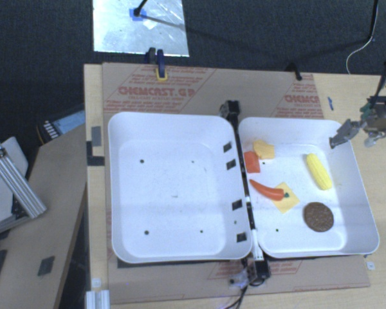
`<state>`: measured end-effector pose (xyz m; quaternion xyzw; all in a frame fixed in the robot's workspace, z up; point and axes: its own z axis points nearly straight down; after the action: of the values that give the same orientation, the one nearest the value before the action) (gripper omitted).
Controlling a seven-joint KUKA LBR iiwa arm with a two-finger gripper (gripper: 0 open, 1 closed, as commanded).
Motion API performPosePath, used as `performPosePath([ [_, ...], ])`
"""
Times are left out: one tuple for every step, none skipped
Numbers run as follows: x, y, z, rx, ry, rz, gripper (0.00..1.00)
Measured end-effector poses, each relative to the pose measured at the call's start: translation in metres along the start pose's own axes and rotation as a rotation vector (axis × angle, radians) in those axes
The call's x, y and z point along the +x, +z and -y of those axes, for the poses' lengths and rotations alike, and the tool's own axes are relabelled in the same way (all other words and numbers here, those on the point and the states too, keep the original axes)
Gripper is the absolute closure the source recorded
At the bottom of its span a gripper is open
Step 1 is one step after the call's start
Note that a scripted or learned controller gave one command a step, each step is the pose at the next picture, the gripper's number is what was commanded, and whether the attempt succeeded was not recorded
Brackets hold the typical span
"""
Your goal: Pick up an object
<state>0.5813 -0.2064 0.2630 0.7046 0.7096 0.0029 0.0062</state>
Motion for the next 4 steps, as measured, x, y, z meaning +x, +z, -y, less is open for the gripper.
performPosePath([
  [-0.001,-0.009,0.096,0.013,0.01,-0.004,0.0],
  [0.001,0.013,0.04,0.01,0.001,-0.003,0.0],
  [0.0,-0.015,0.001,0.005,0.0,-0.002,0.0],
  [0.0,-0.093,-0.061,-0.002,0.0,0.001,0.0],
])
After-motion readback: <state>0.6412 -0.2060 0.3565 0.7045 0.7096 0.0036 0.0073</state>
